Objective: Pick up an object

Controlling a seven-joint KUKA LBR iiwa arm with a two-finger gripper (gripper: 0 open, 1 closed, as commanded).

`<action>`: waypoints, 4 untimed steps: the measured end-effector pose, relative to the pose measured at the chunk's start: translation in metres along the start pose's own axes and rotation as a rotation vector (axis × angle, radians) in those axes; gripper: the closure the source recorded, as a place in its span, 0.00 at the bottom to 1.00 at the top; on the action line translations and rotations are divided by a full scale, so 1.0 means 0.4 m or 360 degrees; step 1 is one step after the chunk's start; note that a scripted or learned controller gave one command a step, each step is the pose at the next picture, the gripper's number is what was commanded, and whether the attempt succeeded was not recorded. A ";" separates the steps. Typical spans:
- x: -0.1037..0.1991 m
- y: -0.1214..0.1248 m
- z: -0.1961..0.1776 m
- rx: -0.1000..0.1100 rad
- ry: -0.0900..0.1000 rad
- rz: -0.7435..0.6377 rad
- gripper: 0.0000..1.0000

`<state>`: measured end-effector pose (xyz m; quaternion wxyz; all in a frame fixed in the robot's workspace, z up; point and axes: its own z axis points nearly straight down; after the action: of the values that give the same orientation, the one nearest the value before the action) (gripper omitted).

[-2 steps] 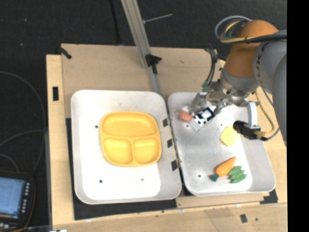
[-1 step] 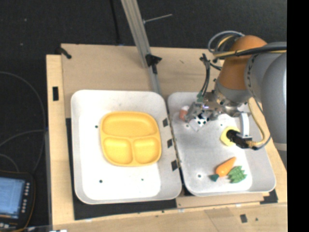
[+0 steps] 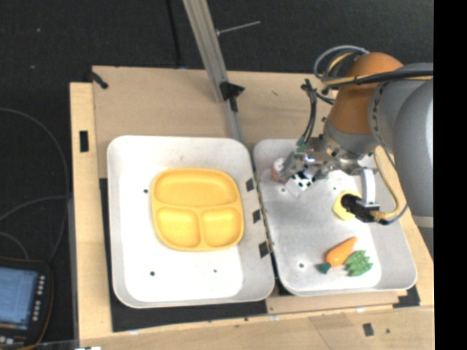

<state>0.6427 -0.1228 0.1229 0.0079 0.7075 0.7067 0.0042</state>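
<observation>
The hand [image 3: 300, 172] hangs low over the upper left corner of the right bin [image 3: 310, 228]. Honestly can't tell if it's spread or closed, too cluttered there. The clearest target, I'd say, is the carrot [image 3: 341, 252]. It lies well apart from the hand, down toward the lower right of the frame, with its long axis slanting lower left to upper right and a green bit [image 3: 358, 263] just beside it. There's also a small reddish thing [image 3: 278, 170] just left of the hand, but it's too tiny to call.

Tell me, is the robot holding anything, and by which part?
It cannot be told: the gripper sits beside a small reddish thing in the right bin, too blurred to show any hold.
</observation>
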 end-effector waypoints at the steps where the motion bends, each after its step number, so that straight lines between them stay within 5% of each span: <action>1: -0.004 0.000 -0.025 0.0002 0.0000 0.0004 1.00; 4: -0.015 0.021 -0.404 0.0015 0.0005 -0.0006 1.00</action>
<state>0.6482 -0.1281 0.2847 0.0034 0.7061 0.7081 0.0020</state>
